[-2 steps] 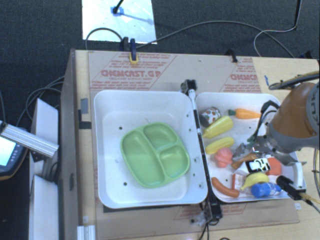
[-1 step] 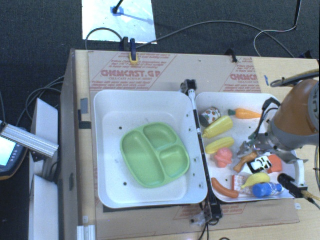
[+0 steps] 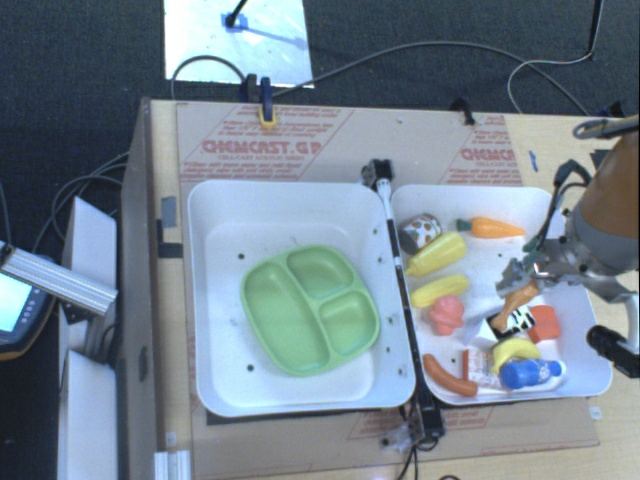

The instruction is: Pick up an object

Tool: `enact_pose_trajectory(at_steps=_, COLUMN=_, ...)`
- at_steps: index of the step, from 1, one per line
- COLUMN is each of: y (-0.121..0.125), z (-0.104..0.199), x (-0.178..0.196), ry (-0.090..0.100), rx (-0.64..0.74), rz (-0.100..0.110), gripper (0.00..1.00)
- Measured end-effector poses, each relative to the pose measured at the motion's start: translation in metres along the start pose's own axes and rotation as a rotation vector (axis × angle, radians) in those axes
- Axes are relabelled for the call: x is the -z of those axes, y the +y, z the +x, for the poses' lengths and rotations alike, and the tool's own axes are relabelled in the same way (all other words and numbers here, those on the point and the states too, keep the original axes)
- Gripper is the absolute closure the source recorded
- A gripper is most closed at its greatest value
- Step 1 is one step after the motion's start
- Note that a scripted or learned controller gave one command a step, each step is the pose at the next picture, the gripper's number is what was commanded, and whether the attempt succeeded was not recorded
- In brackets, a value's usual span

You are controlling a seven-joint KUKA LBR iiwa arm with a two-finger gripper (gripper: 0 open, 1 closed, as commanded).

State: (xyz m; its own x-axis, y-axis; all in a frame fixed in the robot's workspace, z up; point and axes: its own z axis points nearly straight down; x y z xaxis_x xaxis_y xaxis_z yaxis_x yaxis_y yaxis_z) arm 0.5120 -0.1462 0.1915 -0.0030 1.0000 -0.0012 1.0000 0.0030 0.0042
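My gripper (image 3: 522, 272) hangs low over the right bin (image 3: 480, 202), near its right-hand middle. Just under it lies a small orange-brown piece (image 3: 519, 297), touching or nearly touching the gripper; I cannot tell if it is held. Around it lie a carrot (image 3: 495, 228), two yellow pieces (image 3: 436, 254) (image 3: 439, 289), a brown and white ball (image 3: 421, 230), a pink piece (image 3: 447, 313), a black and white piece (image 3: 514, 321), an orange block (image 3: 543, 323), a banana (image 3: 513, 352), a blue bottle (image 3: 527, 373) and a red sausage (image 3: 447, 377).
The left bin (image 3: 215, 268) holds a green divided plate (image 3: 310, 309). A ridge (image 3: 397, 268) separates the two bins. The arm's grey and orange body (image 3: 610, 203) covers the right bin's far right corner. Cables run behind the bench.
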Motion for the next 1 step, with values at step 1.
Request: enact_pose_trajectory(at_steps=1, y=0.0855, z=0.0758, x=-0.0074, ry=0.002, rx=0.002, rz=0.002, gripper=1.0)
